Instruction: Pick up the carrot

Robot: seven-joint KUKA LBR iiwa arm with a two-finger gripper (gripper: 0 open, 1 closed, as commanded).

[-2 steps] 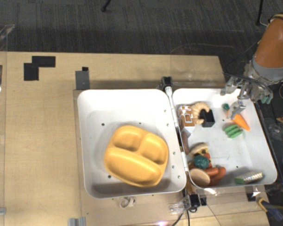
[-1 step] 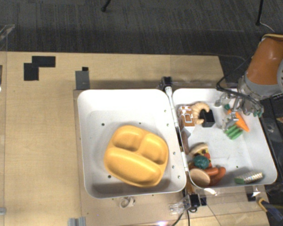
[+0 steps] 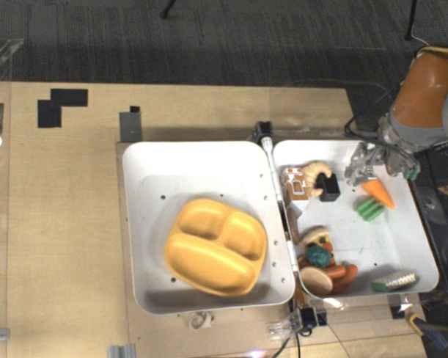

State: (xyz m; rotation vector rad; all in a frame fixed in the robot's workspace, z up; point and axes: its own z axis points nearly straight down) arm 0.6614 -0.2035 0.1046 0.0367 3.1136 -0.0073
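The carrot [image 3: 378,193] is a small orange cone with a green leafy end [image 3: 369,209]. It lies in the right bin [image 3: 409,241] near the far right wall, pointing up and to the right. My gripper [image 3: 375,166] hangs right over the carrot's orange tip, below the orange-banded wrist [image 3: 424,94]. The metal parts of the gripper sit so close above the carrot that I cannot make out whether they touch it.
A big yellow bread-shaped toy [image 3: 215,244] fills the left bin [image 3: 148,214]. In the right bin there is a pastry with a black piece [image 3: 319,180] at the far left. A cluster of toy foods [image 3: 324,268] and a silver item [image 3: 395,281] lie along the near side.
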